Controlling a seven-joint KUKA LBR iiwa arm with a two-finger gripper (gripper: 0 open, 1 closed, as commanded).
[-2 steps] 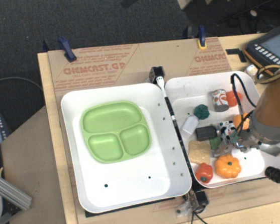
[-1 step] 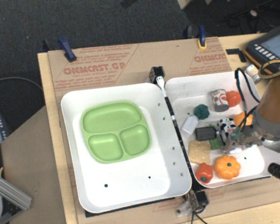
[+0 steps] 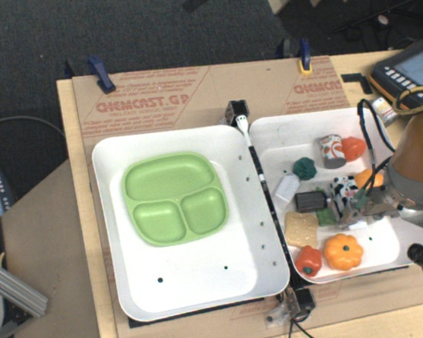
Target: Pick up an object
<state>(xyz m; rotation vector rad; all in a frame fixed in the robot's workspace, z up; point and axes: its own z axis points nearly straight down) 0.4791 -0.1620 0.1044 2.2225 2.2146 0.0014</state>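
Gripper [image 3: 347,203] down in right bin [image 3: 298,127], among clutter beside black block [image 3: 310,201]; jaw state unreadable, grasp unconfirmed. Orange pumpkin [image 3: 343,252] and red pepper [image 3: 308,260] at near edge, green piece [image 3: 303,167] and can [image 3: 331,150] further back. Green divided tray [image 3: 174,198] in left bin [image 3: 120,237].

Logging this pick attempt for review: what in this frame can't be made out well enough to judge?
- Gripper: in the camera view, too small against the clutter to tell its state or whether it has anything.
- Items under the arm: the right bin's right side is covered by it.
- Can: label too blurred to read.
- Flat tan piece: too blurred to identify.
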